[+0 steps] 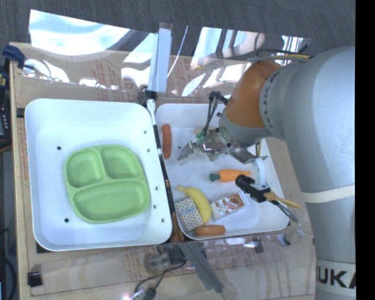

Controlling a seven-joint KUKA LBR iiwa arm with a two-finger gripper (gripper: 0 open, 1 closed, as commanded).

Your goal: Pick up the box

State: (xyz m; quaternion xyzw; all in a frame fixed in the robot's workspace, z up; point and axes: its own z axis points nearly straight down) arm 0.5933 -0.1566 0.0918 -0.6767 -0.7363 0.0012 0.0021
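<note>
Closest to the camera, the grey robot arm (319,142) is seen at 3 o'clock in the view, bent down into the right bin (182,119). At its tip, the end effector (200,147) is hung low over the 12 o'clock half of that bin. How far open it is cannot be told, because the metal parts are mixed up with shine and shadow. Nothing is seen held in it.

The box (228,206) is found in the 6 o'clock half of the same bin. It is small, red and white, and laid flat. From the end effector, the box is placed at about 5 o'clock, well apart. Its long side is turned from 8 o'clock to 2 o'clock, so it is tilted a bit in the view.

An orange carrot (231,175) is laid between the end effector and the box. A yellow banana (197,202) is laid just beside the box, at its 9 o'clock side.

The pick is judged as not yet begun. For the next move, the end effector would have to be taken toward 5 o'clock, past the carrot. It would then have to be turned so the box can be gripped across its short side.
</note>
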